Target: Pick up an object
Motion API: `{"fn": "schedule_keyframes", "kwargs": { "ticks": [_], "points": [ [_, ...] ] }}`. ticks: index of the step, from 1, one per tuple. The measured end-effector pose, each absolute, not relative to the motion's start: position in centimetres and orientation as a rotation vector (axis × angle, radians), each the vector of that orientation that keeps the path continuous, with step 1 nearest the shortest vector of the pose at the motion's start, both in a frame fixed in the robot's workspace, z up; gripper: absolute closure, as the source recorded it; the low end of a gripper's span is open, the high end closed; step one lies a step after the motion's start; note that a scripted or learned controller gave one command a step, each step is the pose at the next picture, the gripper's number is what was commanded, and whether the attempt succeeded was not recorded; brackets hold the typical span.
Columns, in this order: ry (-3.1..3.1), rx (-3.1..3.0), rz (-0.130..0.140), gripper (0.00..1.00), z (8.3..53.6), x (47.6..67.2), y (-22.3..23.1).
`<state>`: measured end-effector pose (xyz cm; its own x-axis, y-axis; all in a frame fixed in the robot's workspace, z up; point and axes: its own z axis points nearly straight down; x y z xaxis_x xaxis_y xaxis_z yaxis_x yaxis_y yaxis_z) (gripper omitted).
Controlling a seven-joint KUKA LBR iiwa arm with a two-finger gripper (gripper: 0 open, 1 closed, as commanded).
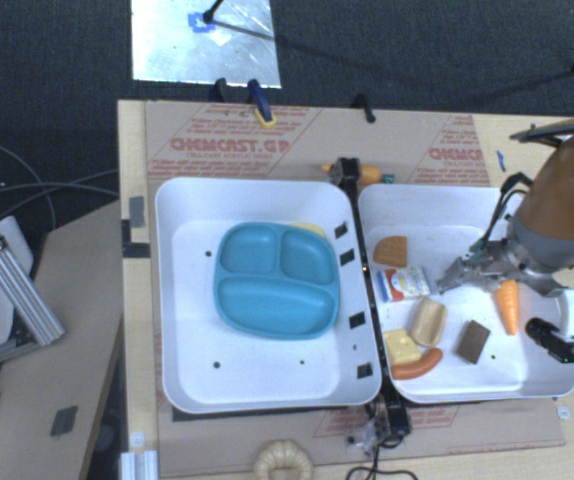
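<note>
The right bin (447,208) holds several toy foods: a brown bread slice (391,250), a white, red and blue packet (403,284), a tan roll (428,320), a yellow cheese piece (400,346), a red sausage (418,365), a brown block (473,341) and an orange carrot (507,307). My gripper (454,274) reaches in from the right, low over the bin. It sits just right of the packet and left of the carrot. Nothing shows between its tips.
The left bin (192,268) bears a blue divided plate (275,278) with a yellow piece (311,230) peeking out behind it. The arm's orange band (567,198) hangs over the right bin's far right. A beige ring (285,460) lies off the bins at the front.
</note>
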<state>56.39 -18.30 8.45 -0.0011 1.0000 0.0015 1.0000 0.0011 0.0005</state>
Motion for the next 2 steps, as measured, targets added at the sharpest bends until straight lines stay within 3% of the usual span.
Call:
{"fn": "schedule_keyframes", "kwargs": {
  "ticks": [1,2],
  "points": [
    [-2.224,-2.222,-0.004,1.0,9.6,56.5,-18.4],
    [-2.23,-2.22,-0.005,1.0,14.7,56.2,-17.5]
  ]
}}
